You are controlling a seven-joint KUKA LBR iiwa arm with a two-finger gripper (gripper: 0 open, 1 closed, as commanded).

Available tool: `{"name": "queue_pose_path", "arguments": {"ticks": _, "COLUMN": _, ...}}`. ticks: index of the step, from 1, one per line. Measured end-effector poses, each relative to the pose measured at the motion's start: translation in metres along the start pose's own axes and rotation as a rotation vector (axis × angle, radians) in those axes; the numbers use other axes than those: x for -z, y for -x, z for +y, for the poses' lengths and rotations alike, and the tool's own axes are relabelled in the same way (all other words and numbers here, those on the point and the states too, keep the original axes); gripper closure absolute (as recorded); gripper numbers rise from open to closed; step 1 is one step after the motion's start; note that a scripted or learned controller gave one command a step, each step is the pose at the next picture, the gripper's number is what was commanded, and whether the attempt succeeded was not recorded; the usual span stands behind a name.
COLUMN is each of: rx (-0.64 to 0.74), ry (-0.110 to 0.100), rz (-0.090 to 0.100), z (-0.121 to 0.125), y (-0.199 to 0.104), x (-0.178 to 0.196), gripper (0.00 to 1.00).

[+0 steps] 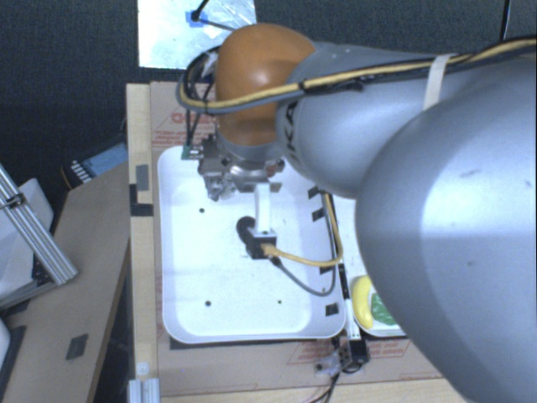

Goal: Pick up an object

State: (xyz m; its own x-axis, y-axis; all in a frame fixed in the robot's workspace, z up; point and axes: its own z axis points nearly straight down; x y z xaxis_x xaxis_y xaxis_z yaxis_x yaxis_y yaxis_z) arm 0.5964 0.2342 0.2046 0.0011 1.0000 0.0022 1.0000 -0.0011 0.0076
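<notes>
Looks like nothing picked up yet; grabbing and lifting left to do. End effector (228,181) low over the far part of the left bin (201,267). Can't tell if spread or pressed together, or holding anything. Yellow and green thing (369,302) just right of that bin, near side.

Bench (141,267), pale wood, slantwise in the camera view: a brown sheet printed in red (172,128) is laid upon it, a shallow white bin (180,259) is set on that sheet at left, and a second white bin (388,332), mostly hidden, is placed just beside it at right.
</notes>
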Motion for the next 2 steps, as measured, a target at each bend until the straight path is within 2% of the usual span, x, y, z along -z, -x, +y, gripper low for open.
{"name": "queue_pose_path", "arguments": {"ticks": 1, "rx": 0.005, "ry": 0.012, "rz": 0.004, "z": 0.042, "y": -0.001, "x": 0.221, "gripper": 1.0}}
{"name": "queue_pose_path", "arguments": {"ticks": 2, "rx": 0.005, "ry": -0.005, "rz": -0.001, "z": 0.04, "y": -0.001, "x": 0.21, "gripper": 0.0}}
